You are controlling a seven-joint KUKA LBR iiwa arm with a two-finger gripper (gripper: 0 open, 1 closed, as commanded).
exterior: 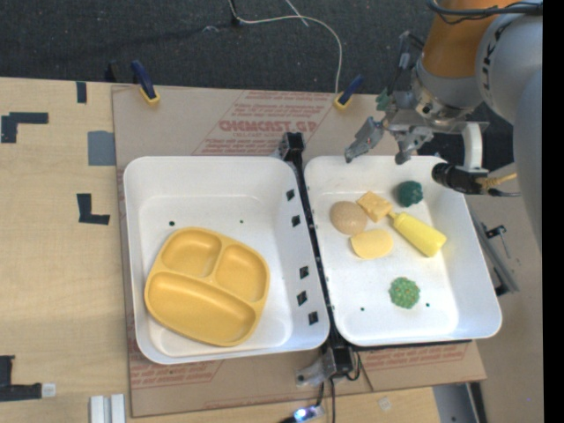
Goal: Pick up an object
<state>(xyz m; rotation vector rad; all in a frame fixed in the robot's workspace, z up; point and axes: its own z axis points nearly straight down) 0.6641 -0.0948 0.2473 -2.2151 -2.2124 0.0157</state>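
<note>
Jaws (382, 145) hang spread and empty over the right bin's (476, 324) far rim, so the approach is in hand; next they must drop onto one piece. That bin holds a beige lump (347, 218), yellow bottle (418, 233) and green ball (404, 293). The left bin (141, 192) holds a yellow tray (207, 285).

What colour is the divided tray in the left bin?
Yellow; the divided tray shows clearly in the camera view.
</note>
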